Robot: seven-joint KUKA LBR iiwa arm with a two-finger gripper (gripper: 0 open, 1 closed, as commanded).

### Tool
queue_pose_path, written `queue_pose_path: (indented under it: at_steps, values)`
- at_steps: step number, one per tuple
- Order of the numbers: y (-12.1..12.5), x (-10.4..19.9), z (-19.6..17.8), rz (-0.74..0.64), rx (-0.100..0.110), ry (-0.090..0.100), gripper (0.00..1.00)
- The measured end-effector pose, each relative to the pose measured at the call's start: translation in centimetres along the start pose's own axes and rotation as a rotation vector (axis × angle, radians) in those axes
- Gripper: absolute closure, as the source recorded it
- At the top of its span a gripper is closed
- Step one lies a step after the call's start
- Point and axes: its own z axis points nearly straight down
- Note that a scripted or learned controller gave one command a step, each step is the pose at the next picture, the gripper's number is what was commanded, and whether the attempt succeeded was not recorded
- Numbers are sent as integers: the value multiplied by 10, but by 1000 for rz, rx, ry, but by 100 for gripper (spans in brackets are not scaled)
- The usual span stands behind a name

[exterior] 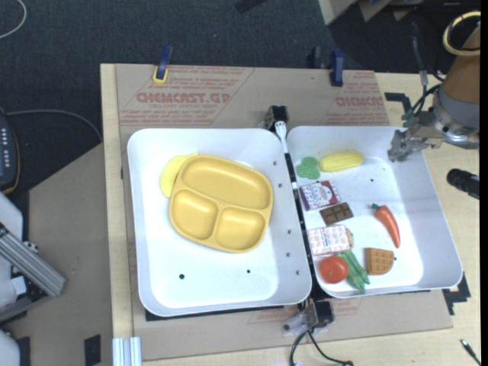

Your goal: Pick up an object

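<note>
The right bin (427,204) holds several toy foods. A yellow corn cob (341,161) and a green leafy piece (308,168) lie at its far left. Below them sit a small printed carton (318,195), a brown chocolate bar (336,213) and a red-and-white packet (329,240). A red chili (387,223) lies near the middle right. At the near edge are a tomato (333,269), a green pod (355,271) and a waffle (379,261). My gripper (406,145) hangs over the bin's far right corner, apart from all of them, with nothing seen in it.
The left bin (152,265) carries a yellow divided plate (221,203) with a yellow flat piece (171,175) tucked under its left side. Clamps (161,67) grip the board's far edge. The arm (461,90) comes in from the upper right.
</note>
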Motion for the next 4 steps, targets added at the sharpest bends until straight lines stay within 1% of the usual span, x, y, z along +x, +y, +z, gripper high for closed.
queue_pose_path:
  at_steps: [1,2,3,4]
  values:
    - [1,2,-65,0,0,0,100]
    - [2,1,-71,1,4,2,100]
    - [-10,64,-69,-4,10,6,100]
    - [-27,125,-72,-2,11,5,100]
